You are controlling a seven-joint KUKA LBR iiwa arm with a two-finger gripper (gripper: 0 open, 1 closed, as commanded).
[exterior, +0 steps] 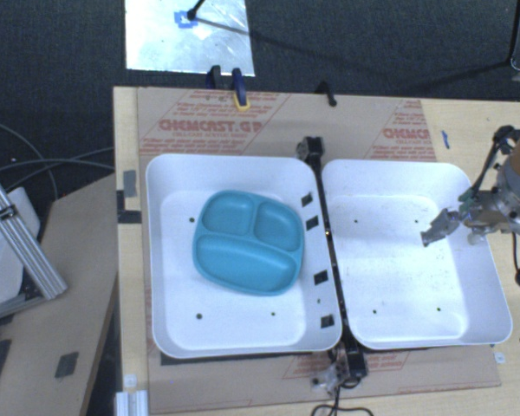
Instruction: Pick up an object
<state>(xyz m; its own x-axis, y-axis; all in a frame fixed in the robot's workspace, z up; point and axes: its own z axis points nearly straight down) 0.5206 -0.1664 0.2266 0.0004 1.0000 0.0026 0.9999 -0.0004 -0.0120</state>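
Observation:
A blue divided plate (248, 242) with three compartments lies flat in the middle of the left white bin (169, 258). My gripper (440, 226) hangs over the right part of the right white bin (399, 310), far to the right of the plate. The arm comes in from the right edge of the view. I see nothing held at the gripper.
A black divider strip (322, 250) with clips runs between the two bins. The bins sit on a brown board (269, 120). A blue and yellow clamp (237, 89) sits at the board's far edge. A metal frame (22, 250) stands to the left of the bench.

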